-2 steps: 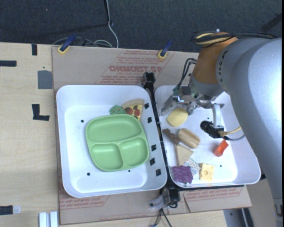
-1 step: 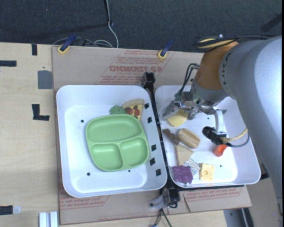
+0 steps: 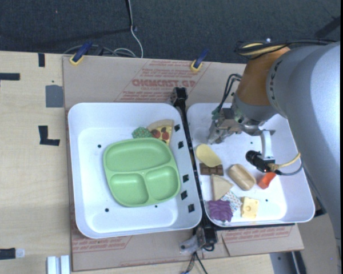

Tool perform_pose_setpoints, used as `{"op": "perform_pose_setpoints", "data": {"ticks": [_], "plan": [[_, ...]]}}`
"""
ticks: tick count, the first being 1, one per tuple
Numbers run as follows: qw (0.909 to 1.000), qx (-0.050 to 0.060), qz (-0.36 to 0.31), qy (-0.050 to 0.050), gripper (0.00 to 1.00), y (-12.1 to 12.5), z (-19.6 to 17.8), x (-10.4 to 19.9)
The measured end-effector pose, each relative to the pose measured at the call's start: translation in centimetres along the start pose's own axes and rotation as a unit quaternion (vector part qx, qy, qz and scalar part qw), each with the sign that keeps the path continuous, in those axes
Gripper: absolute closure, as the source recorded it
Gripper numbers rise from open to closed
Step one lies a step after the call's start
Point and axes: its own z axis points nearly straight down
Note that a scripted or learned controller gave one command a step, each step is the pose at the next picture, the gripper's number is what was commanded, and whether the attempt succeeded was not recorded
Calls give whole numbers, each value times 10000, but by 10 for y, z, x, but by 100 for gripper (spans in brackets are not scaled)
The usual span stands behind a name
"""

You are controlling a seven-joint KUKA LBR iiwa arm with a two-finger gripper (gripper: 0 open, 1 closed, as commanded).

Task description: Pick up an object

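My gripper [image 3: 219,132] hangs over the upper left part of the right bin [image 3: 291,213], just above a pale yellow chip-shaped piece [image 3: 207,154]. Below that piece lie a brown chocolate bar [image 3: 211,169], a tan bread roll [image 3: 242,177] and a beige wedge [image 3: 220,186]. Purple grapes [image 3: 219,210] and a yellow cheese block [image 3: 250,208] sit near the bin's front wall. An orange carrot-like piece [image 3: 266,180] lies to the right of the roll.
The left bin [image 3: 83,153] holds a green divided plate [image 3: 142,172], with a pizza slice [image 3: 163,131] and a green broccoli [image 3: 140,133] behind it. The arm's grey body [image 3: 317,107] covers the right bin's right side. A black part with a yellow cable [image 3: 258,160] hangs off the wrist.
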Motion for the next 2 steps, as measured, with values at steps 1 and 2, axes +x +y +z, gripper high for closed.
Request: {"op": "perform_pose_setpoints", "data": {"ticks": [1,2], "plan": [[10000,3,0,0,0,0,1,0],[10000,-31,-9,1,0,0,-95,20]]}}
